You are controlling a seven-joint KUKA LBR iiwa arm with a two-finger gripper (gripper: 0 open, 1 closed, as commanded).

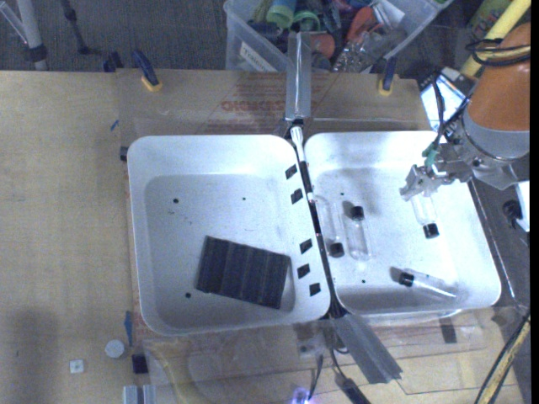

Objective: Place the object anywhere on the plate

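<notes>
Tool (pixel 424 185) over right bin (pixel 480 251) — blurred, grip state unclear; dark plate (pixel 242 273) in left bin (pixel 168 162).

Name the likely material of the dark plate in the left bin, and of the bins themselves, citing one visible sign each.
Plate: probably matte plastic or rubber; dark grey, ridged in parallel strips, without glare.
Bins: likely glossy white plastic or enamelled metal; smooth rounded walls with soft highlights. The view cannot settle which.
</notes>
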